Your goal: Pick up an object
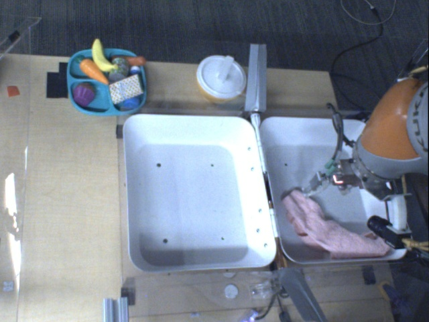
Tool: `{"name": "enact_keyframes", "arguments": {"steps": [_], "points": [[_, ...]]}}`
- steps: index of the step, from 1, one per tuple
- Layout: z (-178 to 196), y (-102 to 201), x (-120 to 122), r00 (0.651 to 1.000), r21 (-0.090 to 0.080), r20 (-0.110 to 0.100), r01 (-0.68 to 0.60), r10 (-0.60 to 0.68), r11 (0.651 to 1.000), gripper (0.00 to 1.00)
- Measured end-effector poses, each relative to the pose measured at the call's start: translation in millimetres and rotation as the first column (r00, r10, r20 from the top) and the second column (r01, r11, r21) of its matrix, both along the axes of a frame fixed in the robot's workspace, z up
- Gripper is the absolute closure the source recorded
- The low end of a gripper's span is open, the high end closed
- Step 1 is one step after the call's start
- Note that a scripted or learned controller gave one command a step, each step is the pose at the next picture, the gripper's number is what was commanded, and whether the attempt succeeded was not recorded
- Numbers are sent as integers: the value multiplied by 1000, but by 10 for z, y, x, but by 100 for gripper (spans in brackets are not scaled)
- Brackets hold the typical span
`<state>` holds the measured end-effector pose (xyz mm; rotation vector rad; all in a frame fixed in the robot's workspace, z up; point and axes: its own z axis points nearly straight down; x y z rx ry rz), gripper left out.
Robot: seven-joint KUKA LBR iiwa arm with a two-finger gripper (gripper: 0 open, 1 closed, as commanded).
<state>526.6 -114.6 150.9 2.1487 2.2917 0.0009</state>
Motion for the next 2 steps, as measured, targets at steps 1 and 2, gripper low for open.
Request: {"name": "enact_keyframes", "arguments": {"steps": [1, 2], "points": [[-610, 110, 2, 993, -4, 13, -120, 120, 993, 0], [351, 416, -114, 986, -2, 8, -165, 165, 986, 0]]}}
